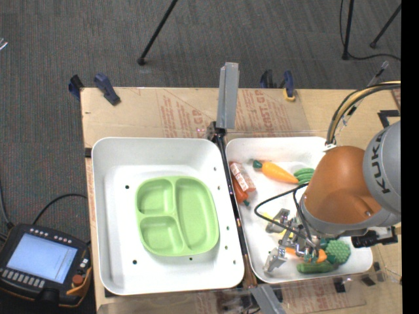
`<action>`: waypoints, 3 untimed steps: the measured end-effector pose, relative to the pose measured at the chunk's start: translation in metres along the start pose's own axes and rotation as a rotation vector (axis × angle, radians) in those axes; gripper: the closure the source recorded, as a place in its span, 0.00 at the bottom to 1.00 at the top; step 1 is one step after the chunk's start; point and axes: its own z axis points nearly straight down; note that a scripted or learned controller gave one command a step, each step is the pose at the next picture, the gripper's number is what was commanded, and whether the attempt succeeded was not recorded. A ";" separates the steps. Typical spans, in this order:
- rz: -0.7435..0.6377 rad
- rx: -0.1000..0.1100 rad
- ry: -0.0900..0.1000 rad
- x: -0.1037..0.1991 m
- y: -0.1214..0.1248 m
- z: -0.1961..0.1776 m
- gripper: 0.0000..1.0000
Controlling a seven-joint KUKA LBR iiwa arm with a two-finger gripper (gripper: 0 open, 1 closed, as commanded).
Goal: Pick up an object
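Pincer (286, 247) hangs low in the right bin (275, 146), near its front edge, with metal fingers pointing toward the front left corner; whether they are spread or pressed together cannot be told, since wires and the wrist crowd over them. Just beside it, to the right, lie a green toy vegetable (338, 250) and a small orange piece (319, 256), so tangled with the fingers that touching or apart is unclear. Farther back in the same bin rest a toy carrot (276, 171), a green item (304, 174) partly covered by the arm, and a red-orange tube (240, 182) along the left wall. The arm's orange band (337, 188) hides much of the bin's right half. Bare white floor lies between the tube and the pincer. The left bin (111, 195) carries a green divided tray (177, 216) with room all round it. Both bins sit on the bench (150, 110).
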 end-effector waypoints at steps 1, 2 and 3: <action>0.088 -0.001 -0.006 -0.071 0.016 -0.002 0.00; 0.084 -0.001 -0.005 -0.071 0.017 -0.011 1.00; 0.231 -0.004 -0.010 -0.040 0.080 -0.104 1.00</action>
